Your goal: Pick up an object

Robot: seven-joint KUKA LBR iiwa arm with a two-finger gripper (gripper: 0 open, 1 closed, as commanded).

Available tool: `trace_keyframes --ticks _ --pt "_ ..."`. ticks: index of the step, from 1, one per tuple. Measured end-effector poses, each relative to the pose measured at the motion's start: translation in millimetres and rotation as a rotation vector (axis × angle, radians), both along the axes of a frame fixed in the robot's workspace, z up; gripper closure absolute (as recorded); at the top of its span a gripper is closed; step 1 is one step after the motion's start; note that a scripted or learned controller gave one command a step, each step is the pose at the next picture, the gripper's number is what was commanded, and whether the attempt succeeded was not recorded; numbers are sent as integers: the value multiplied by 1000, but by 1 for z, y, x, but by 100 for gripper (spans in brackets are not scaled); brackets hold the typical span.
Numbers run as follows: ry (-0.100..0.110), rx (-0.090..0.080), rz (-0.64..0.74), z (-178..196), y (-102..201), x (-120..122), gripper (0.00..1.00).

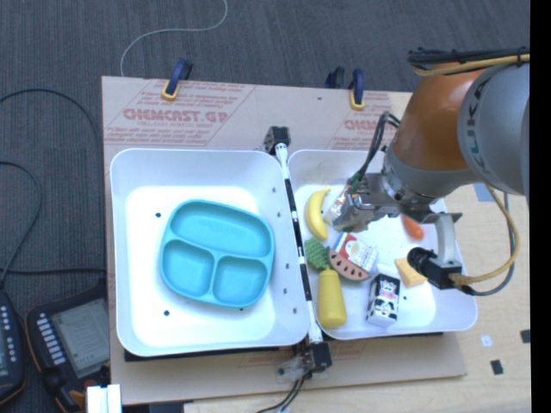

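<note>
Camera view
Arm: grey KUKA arm with its orange band reaches in from the right and bends down over the right bin (469, 317).
Gripper: the gripper (351, 212) sits low in the upper middle of the right bin, just right of the banana; its metal end is a bright, cluttered blur.
Jaws: cannot tell whether apart or together, and nothing can be made out between them.
Banana: yellow banana (318, 212) lies along the left side of the right bin, close to the divider, just beside the gripper's end.
Watermelon slice: toy watermelon slice (348, 265) lies below the gripper, beside a green item (316, 254) I cannot name.
Mustard bottle: yellow bottle (331, 298) lies near the bin's lower left, below the green item.
Milk carton: small black-and-white carton (384, 300) stands near the front wall, right of the bottle.
Cheese wedge: yellow-orange wedge (408, 271) lies right of the watermelon, partly behind a black fitting on the arm.
Orange item: a small piece (415, 228) shows under the arm, too hidden to name.
Left bin: the left bin (138, 170) holds a blue three-compartment plate (215, 252), lying flat near its middle.
</note>
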State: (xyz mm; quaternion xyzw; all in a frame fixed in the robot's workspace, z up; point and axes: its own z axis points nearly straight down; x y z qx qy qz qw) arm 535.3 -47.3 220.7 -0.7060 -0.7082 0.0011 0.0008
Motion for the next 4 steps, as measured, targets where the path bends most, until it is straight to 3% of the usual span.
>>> trace_keyframes --ticks 1,2,3,4 --pt "1 0 1 9 0 1 100" --pt "1 0 1 9 0 1 0" --pt "1 -1 -3 -81 -50 50 0" --pt "-5 0 -3 -133 -54 44 0"
